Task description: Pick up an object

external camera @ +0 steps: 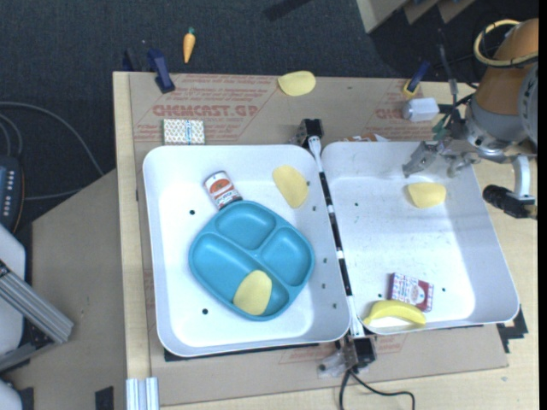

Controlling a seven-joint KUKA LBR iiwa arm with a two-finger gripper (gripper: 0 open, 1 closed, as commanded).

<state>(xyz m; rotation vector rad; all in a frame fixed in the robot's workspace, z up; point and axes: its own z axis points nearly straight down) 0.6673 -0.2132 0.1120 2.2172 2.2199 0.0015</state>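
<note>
My gripper point(434, 166) hangs over the far part of the right bin point(479, 254), open, with nothing between its fingers. Just below it in the view, a pale yellow piece point(426, 195) lies on the bin floor, apart from the fingertips. A red box point(410, 291) and a banana point(395, 313) lie at the same bin's near edge. The left bin point(167, 229) holds a blue divided plate point(252, 254) with a yellow piece point(253, 293) in one compartment. Beside the plate lie a small red-labelled jar point(222, 189) and another yellow piece point(291, 184).
On the bench behind the bins lie a yellow chip point(297, 83), a patterned packet point(184, 131), a blue clip point(160, 71) and a white block point(421, 108). A toy carrot point(189, 45) rests on the dark floor beyond. A black divider point(329, 220) runs between the bins.
</note>
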